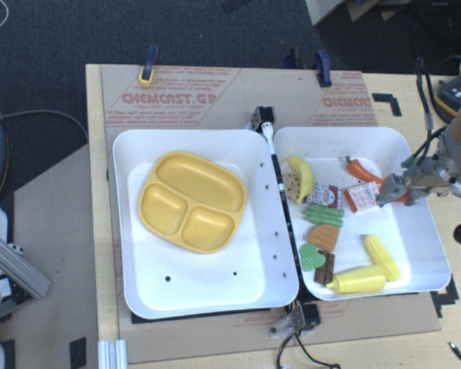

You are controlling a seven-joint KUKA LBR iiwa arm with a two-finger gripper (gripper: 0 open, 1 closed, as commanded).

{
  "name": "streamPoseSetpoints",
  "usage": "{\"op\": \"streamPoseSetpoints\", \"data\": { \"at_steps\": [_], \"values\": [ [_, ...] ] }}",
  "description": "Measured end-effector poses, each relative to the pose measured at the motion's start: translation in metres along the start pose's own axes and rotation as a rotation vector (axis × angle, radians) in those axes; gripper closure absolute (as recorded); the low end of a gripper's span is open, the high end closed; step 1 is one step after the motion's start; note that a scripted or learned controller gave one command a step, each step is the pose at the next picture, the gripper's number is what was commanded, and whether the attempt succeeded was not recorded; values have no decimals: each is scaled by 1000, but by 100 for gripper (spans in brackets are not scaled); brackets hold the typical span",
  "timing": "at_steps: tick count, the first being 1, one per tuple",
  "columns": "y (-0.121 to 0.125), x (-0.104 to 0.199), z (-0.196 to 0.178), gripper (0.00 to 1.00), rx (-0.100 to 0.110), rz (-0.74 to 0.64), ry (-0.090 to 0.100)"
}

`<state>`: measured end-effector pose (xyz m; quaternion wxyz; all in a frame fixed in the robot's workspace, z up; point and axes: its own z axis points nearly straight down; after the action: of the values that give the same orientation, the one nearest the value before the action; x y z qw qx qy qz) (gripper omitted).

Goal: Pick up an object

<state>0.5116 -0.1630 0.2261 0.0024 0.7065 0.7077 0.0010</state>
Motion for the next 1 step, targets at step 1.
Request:
{"op": "streamPoseSetpoints", "data": {
  "at_steps": [1],
  "values": [
    [20,62,0,100,2,-6,3]
  ]
}}
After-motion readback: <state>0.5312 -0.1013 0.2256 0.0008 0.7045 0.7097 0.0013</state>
